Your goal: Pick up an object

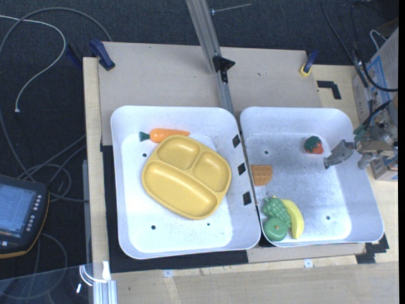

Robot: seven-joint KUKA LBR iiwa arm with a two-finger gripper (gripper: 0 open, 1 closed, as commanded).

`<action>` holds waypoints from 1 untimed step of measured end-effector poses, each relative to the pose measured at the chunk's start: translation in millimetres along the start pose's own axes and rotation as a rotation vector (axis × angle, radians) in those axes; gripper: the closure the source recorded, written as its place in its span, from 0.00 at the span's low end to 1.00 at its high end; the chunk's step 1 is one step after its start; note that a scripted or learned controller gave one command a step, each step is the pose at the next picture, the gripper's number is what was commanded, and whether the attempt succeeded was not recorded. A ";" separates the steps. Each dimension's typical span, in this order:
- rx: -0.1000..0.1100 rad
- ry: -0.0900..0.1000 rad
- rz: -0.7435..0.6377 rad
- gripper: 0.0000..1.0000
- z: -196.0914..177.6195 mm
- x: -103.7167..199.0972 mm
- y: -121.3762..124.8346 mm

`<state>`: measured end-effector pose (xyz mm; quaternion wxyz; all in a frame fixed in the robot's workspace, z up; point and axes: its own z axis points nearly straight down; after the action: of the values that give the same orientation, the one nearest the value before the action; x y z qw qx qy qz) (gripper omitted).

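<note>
Nearest the camera, at about 6 o'clock in the right bin (pixel 354 227), lie a yellow banana (pixel 294 219), a green apple (pixel 275 229) and a green grape bunch (pixel 273 206), touching one another; they look like light, stiff plastic, likely slick. The banana's narrow middle seems the easiest hold, though its neighbours crowd it. An orange waffle piece (pixel 261 173) lies at 9 o'clock, flat and thin, hard to pinch. A small red-and-green fruit (pixel 313 145) sits alone at 1 o'clock, closest to the gripper (pixel 342 152), whose opening I cannot tell. The bin floor is smooth white with room around that fruit. The left bin (pixel 126 233) holds a yellow divided plate (pixel 186 176) and a carrot (pixel 166 133) at 12 o'clock.
</note>
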<state>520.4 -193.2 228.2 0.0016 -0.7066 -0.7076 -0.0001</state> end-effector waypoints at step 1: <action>0.000 0.000 0.000 0.00 0.0 0.0 0.1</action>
<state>520.5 -193.2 228.2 0.0014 -0.7067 -0.7075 -0.0002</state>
